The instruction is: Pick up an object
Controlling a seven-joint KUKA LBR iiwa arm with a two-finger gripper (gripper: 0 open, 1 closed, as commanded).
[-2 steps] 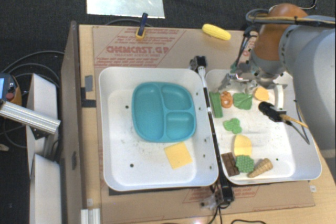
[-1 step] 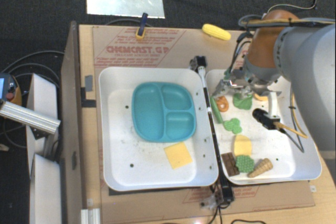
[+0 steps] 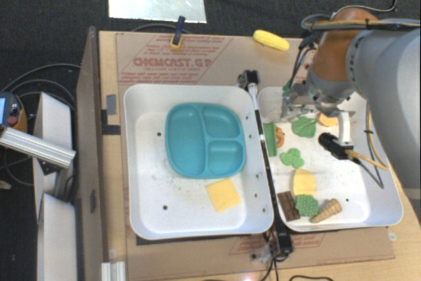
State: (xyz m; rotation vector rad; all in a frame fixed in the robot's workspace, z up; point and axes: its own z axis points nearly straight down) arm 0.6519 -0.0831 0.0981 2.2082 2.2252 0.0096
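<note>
Your hand [image 3: 297, 110] hangs low over the right white bin's [image 3: 385, 204] far corner — just above a flat green leaf-shaped toy [image 3: 304, 127], likely its target — though I cannot tell its grip state.

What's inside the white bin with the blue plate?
The left bin holds a teal divided plate and a yellow square slice just below it, near the plate's edge. Whatever lies under the plate is covered, so I cannot tell.
</note>
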